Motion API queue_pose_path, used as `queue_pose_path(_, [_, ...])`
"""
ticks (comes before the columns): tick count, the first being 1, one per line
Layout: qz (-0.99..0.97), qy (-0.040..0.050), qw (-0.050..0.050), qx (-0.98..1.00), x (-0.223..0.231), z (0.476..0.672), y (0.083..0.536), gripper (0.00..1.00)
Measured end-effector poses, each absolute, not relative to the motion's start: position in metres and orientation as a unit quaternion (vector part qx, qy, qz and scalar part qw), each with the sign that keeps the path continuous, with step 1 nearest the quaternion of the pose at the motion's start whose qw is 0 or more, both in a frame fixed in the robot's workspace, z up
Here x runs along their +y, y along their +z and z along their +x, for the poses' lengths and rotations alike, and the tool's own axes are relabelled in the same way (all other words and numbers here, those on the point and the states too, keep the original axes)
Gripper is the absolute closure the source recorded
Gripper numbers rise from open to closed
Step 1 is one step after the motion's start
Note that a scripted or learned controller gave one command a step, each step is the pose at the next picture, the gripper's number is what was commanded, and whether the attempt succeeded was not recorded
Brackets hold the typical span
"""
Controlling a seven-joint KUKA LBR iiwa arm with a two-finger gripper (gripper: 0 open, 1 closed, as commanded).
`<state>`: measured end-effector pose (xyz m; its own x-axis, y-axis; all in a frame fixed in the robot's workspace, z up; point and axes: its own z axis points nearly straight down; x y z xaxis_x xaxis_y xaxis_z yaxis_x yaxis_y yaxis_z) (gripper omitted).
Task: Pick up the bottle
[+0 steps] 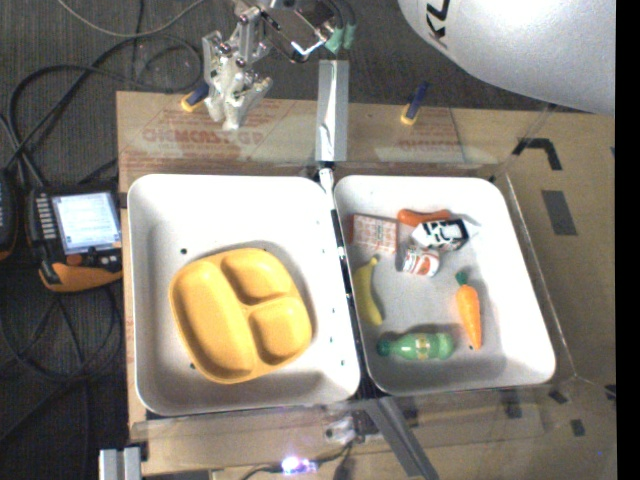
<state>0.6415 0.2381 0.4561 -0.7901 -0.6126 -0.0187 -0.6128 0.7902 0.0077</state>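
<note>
A green bottle lies on its side near the front of the right bin, its cap end pointing left. My gripper hangs high above the back of the bench, beyond the left bin, far from the bottle. Nothing shows between its fingers.
A yellow divided plate lies in the left bin. The right bin also holds a carrot, a banana, a small can, a red-and-white packet and a dark-and-white pouch. A handheld screen sits left of the bench.
</note>
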Motion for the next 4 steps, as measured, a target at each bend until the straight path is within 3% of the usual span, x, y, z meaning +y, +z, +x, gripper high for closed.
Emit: queue_pose_path(4, [-0.322,0.0149,0.020,0.946,0.241,0.645,0.498,1.00])
